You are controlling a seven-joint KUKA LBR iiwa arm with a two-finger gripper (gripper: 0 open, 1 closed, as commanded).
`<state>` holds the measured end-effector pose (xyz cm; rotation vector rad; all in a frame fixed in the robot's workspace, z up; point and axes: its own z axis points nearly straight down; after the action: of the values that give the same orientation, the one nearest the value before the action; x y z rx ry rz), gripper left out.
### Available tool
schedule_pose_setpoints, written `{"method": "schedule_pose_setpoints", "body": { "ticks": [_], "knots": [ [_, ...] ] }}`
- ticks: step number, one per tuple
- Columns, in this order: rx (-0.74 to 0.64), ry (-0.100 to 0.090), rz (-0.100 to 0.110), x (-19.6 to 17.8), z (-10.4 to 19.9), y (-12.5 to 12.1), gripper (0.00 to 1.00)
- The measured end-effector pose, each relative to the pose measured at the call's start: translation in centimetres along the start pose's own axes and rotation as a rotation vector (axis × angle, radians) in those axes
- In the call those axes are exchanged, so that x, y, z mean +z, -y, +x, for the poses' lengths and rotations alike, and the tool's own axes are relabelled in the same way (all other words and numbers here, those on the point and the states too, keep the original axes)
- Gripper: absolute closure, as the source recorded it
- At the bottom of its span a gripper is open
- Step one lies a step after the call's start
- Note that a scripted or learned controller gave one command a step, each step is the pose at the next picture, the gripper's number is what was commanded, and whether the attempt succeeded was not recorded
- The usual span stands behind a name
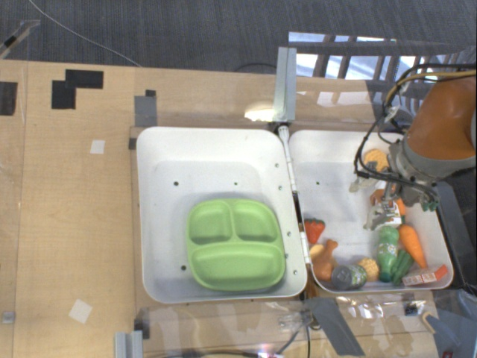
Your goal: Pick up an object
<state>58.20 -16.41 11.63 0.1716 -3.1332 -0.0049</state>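
Observation:
My gripper point(384, 215) reaches down into the right bin point(328, 162), near its right side. Directly below its tip lies a green toy vegetable point(387, 248). An orange carrot point(412, 245) lies just to the right of it. A small orange-red piece point(387, 197) shows against the gripper's body, and I cannot tell what it is. A yellow toy point(376, 159) sits behind the gripper, partly hidden by the wrist.
Along the right bin's front lie a red pepper point(314, 230), a tan piece point(324, 250), a grey lump point(346, 277), a corn cob point(367, 265) and a red packet point(425, 277). The left bin point(164, 162) holds a green divided plate point(235, 243).

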Motion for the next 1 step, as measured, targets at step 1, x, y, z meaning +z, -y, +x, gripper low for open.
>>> {"method": "schedule_pose_setpoints", "body": {
  "ticks": [1],
  "knots": [
    [0.096, 0.019, 0.007, 2.65, 2.63, 1.82, 0.0]
  ]
}}
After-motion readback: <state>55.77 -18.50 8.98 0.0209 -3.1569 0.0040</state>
